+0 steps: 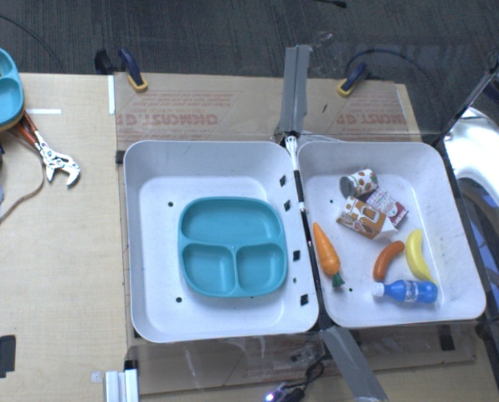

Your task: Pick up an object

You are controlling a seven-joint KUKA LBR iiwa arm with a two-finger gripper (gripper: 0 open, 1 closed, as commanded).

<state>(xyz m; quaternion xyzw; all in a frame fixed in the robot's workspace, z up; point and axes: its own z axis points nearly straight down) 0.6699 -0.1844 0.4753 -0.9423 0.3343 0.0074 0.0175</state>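
Right bin (450, 224) holds a carrot (327, 252), sausage (388, 260), banana (417, 255), blue bottle (408, 291), carton (372, 213) and can (359, 182).

A single fixed camera looks down at a slant from above the bench's near edge, far enough back to take in the left bin (141, 249), the right bin (450, 224) beside it, and dark floor beyond the bench.
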